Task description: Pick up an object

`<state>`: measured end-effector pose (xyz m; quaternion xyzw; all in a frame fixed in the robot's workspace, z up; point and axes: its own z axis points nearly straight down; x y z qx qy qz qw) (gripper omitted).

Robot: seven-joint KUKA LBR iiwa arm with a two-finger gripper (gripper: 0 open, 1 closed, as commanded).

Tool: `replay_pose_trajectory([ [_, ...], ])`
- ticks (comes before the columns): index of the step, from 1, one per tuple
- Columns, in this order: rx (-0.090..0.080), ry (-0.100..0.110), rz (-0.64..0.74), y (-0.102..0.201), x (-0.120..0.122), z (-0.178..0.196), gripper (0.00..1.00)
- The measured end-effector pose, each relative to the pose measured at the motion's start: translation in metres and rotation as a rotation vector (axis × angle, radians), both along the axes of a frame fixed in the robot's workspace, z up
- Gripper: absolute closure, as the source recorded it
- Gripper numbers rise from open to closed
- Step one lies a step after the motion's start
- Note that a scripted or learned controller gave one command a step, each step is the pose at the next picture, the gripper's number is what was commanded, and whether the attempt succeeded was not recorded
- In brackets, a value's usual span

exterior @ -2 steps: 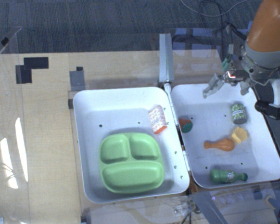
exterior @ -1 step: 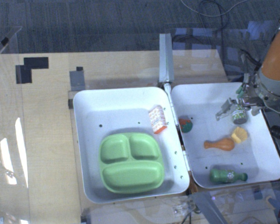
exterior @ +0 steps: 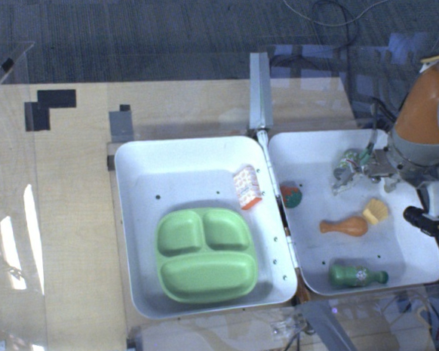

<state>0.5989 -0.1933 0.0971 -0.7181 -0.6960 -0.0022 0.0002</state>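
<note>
My gripper point(exterior: 346, 171) hangs over the back part of the right bin point(exterior: 308, 150), open with nothing between its fingers. The grey arm with its orange band point(exterior: 426, 109) comes in from the right. In front of the gripper lie a yellow block point(exterior: 374, 212) and an orange drumstick-shaped toy point(exterior: 344, 226). A green bottle point(exterior: 357, 275) lies on its side near the bin's front wall. A small red and green ball point(exterior: 291, 196) rests by the left wall of this bin.
The left bin point(exterior: 132, 216) holds a green divided tray point(exterior: 206, 252) and a small white and orange carton point(exterior: 247, 187) at its right wall. A metal post point(exterior: 259, 92) stands behind the divider between the bins.
</note>
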Motion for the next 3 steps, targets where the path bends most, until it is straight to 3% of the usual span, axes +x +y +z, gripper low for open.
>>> replay_pose_trajectory([
  [1, -0.003, -0.002, -0.035, 0.051, 0.055, -0.013, 0.00],
  [2, -0.003, -0.006, -0.028, 0.053, 0.057, -0.002, 1.00],
  [3, -0.004, 0.000, 0.067, 0.121, 0.072, 0.132, 1.00],
])
